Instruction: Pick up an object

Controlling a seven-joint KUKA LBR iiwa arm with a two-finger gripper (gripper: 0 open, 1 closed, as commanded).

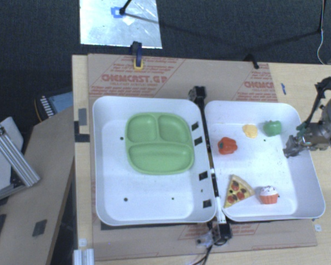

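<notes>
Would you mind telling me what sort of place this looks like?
Probably a robot lab test bench: two white bins side by side on cardboard, toy food such as a pizza slice, and a gripper reaching in.

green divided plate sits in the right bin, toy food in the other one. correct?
No. The camera view shows the green divided plate in the left bin; the toy food, including the pizza slice and cupcake, lies in the right bin.
</notes>
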